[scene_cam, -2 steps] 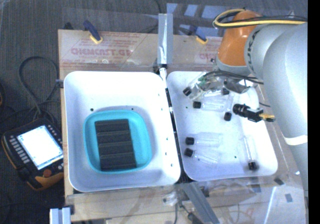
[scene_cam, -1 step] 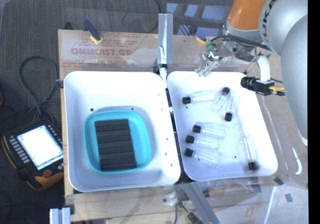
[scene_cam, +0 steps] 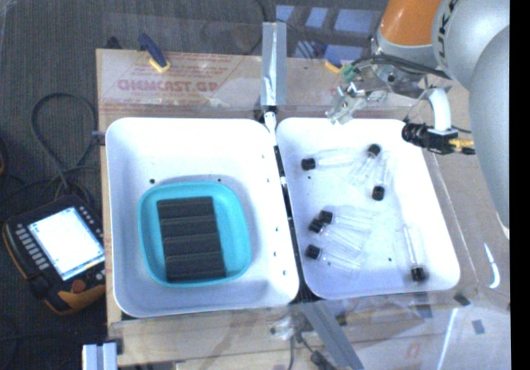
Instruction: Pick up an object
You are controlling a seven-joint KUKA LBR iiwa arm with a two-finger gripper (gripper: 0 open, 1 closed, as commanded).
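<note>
— Where's your claw [scene_cam: 346,106] now?

— Hanging over the far rim of the right bin [scene_cam: 447,265], near its back-left corner. My fingers look slightly parted with nothing between them, though they're small and glinting here, so I can't swear to the gap.

— So what's the step?

— Choosing a target and coming down on it. I'd judge the nearest clear vial [scene_cam: 330,160], the one lying just below me with its black cap [scene_cam: 308,164] pointing toward the divider, to be the sensible pick.

— How do you do it well?

— Turn my wrist so the fingers straddle the tube across its width, not along it, and descend over the body, not the cap. It's round and smooth, so it will likely roll or squirt out if I close off-centre.

— How does it look?

— A see-through tube, nearly lost against the white floor; the black cap is the best cue. More of the same lie scattered nearby: a crossed pair [scene_cam: 370,165] to the right and a cluster [scene_cam: 339,236] nearer the front.

— And further out?

— The left bin [scene_cam: 124,277] holds a teal tray [scene_cam: 149,232] with a black ribbed insert [scene_cam: 191,239]; both bins sit on the counter [scene_cam: 190,83].
</note>
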